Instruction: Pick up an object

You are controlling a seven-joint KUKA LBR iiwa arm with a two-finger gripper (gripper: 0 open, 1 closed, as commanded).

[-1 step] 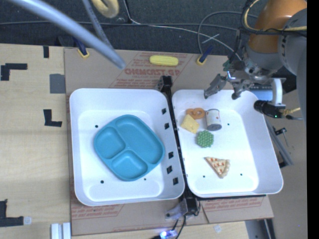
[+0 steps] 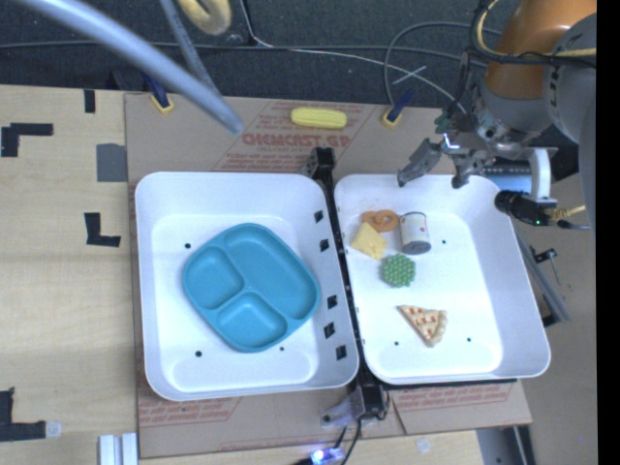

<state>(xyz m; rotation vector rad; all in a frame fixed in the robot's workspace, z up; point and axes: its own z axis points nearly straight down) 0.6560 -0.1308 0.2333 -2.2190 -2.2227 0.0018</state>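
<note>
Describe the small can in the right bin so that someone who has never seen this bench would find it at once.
Start at the right bin of the two white ones. Near its far edge sits a cluster of small items; the can is the rightmost of them, beside the orange piece. It alone is a silvery cylinder lying on its side; its neighbours are food shapes.

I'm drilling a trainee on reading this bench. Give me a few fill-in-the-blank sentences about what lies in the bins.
1. The blue tray lies in the ____ bin.
2. The pizza slice lies in the ____ bin.
3. The small can lies on its ____.
4. The ball between the can and the pizza slice is ____.

Missing words: left; right; side; green
</note>
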